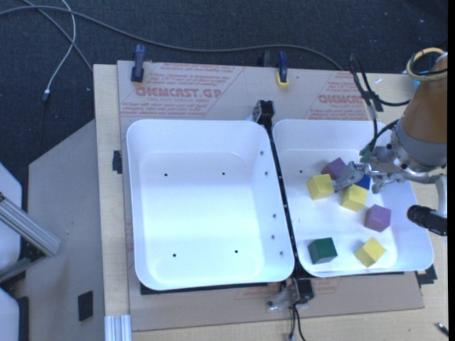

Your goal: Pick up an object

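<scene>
Your gripper [357, 175] sits low over the right-hand shallow white plastic bin [306, 137], coming in from the right under the grey wrist with its orange band, and its tip is buried in a tight knot of small foam cubes near the bin's middle. Whether it is spread or closed you cannot tell from this slanted view, and nothing can be seen pinched in it. The relation that matters: a small blue foam cube [362, 182] lies almost directly under the tip, mostly hidden by the metalwork, so it looks like the nearest candidate and calls for a descent rather than a sideways reach. Crowding it are a purple foam cube [334, 168] just to the upper left, a yellow foam cube [320, 186] to the left, and a second yellow foam cube [353, 198] just below, touching or nearly touching the blue one. Cubes have no long axis, so wrist angle should matter less than finding a gap between neighbours; expect one to be nudged. If you want a cleaner target, a second purple foam cube [377, 217] lies apart, below and right of the tip; a third yellow foam cube [370, 251] and a dark green foam cube [322, 250] lie nearer the front wall, well apart.
</scene>
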You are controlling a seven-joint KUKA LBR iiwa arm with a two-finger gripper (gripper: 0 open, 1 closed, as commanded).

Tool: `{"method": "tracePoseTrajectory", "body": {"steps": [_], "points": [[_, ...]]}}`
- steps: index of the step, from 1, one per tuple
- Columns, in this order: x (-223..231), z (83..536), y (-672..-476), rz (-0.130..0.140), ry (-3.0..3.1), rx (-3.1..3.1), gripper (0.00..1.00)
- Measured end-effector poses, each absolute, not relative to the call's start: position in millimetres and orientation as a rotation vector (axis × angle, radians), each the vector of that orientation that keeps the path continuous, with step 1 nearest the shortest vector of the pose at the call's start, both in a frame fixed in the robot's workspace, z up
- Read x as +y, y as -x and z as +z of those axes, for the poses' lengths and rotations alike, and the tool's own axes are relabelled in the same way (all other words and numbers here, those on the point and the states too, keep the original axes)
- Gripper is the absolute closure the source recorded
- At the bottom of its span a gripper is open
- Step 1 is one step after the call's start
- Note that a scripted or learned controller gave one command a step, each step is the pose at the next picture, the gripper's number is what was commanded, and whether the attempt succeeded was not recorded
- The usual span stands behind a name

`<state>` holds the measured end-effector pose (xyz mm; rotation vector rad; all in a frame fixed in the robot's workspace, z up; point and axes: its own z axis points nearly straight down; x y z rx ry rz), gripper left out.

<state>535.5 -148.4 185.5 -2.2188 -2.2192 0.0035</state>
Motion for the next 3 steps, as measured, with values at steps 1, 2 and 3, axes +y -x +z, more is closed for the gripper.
{"method": "tracePoseTrajectory", "body": {"steps": [1, 2, 3], "points": [[-143.3, 123.7, -532.6, 0.005, 2.217, -2.219, 0.00], [-143.9, 136.4, -534.0, 0.000, 2.221, -2.221, 1.00], [-153.4, 193.2, -534.9, -0.003, 2.224, -2.224, 1.00]]}}
